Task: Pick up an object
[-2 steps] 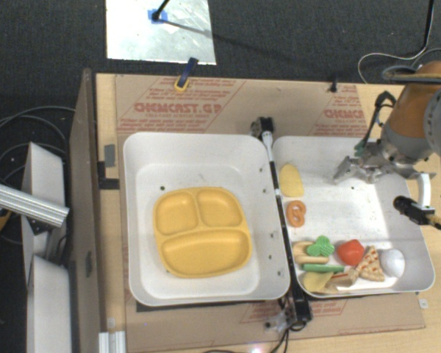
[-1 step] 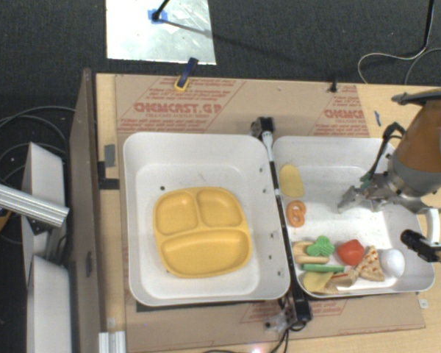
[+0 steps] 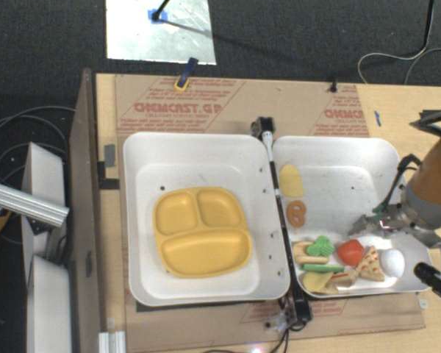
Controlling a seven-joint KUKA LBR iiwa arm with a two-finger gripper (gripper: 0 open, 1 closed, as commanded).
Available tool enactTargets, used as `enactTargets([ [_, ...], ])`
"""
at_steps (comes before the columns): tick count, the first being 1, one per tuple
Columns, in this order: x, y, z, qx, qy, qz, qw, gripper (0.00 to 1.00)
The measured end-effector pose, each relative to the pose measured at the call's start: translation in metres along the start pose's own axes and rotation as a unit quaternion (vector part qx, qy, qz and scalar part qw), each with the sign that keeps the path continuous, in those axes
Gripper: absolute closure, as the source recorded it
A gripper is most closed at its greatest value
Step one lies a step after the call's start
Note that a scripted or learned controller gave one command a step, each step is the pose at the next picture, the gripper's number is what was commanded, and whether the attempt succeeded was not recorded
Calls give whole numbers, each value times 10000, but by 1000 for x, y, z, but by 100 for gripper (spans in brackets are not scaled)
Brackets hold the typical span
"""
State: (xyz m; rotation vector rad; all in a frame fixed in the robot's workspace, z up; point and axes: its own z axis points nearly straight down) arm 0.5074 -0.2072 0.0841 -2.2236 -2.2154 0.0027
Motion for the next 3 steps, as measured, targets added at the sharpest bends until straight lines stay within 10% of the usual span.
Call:
enactTargets([
  [1,43,117,-114,-126,-23,-87,9999,0],
  [2,31,119,5,-9,-4,-30,10000,0],
  [3,3,164,-46,-72,-26,-44,10000,0],
])
